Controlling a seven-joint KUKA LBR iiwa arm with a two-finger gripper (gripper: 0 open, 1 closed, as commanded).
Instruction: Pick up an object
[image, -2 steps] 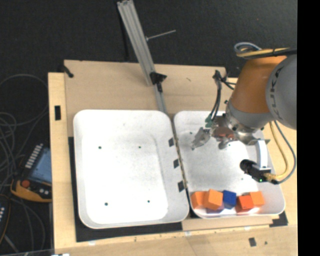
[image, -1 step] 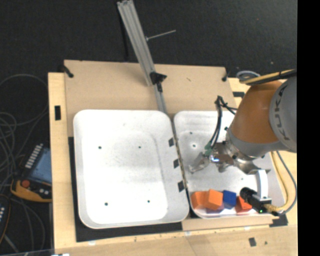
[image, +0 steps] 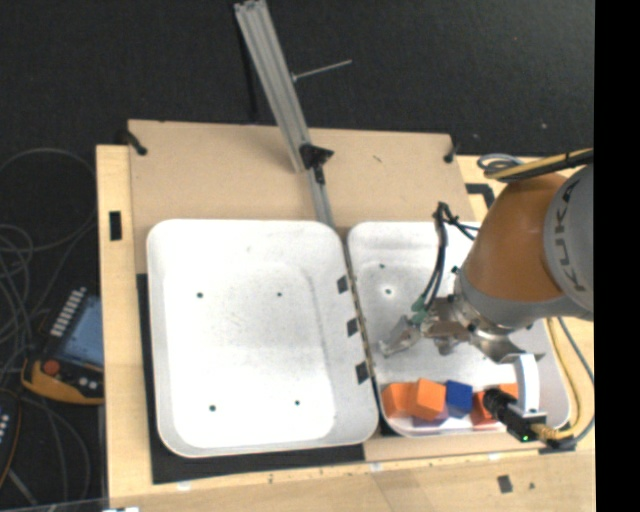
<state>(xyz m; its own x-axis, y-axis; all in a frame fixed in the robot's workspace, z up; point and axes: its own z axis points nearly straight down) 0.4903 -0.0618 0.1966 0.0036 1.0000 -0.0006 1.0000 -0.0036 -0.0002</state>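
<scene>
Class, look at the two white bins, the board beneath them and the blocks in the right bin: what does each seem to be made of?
left bin and right bin: probably moulded plastic, matte white with rounded corners and faint scuffs.
board: looks like plywood or fibreboard, flat, tan and unpainted.
orange block and blue block: solid colour with crisp edges, perhaps painted wood or plastic; the view leaves that open.

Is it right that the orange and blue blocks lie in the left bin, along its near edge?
No. The camera view shows the orange block and the blue block in the right bin, along its near edge.
</scene>
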